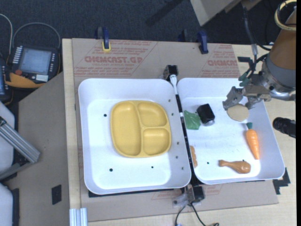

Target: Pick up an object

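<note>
My fingers (244, 100) hover over the right bin (221, 173), half hiding a pale round piece (237, 113) — grip unclear. In that bin: carrot (253, 142), drumstick (235, 165), black block (205, 114), green piece (192, 120). Left bin (94, 140) — a yellow divided plate (140, 128).

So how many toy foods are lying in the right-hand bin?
3 that clearly look like food: a carrot near the right side, a chicken leg at the front, a green leaf by the left wall. Others may be hidden.
</note>
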Motion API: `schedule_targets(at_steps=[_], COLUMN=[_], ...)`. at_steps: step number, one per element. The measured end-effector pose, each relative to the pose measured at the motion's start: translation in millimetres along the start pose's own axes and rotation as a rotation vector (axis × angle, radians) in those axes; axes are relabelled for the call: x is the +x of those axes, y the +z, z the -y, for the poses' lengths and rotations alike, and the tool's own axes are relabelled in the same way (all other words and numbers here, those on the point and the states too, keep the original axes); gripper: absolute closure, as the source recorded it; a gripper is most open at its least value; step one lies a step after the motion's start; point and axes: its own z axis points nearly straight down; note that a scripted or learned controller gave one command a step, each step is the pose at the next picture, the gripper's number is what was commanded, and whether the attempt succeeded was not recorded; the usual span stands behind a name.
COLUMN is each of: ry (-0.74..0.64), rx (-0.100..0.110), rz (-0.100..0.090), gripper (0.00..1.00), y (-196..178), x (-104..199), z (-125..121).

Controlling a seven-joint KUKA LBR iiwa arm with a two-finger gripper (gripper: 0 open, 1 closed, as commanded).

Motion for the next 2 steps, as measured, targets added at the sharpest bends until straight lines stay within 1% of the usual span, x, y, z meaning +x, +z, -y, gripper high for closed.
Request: schedule_targets(at_steps=[2], ry=[-0.004], rx=[0.001], rz=[-0.002], gripper=[1.0], y=[6], x=[101], z=[-29])
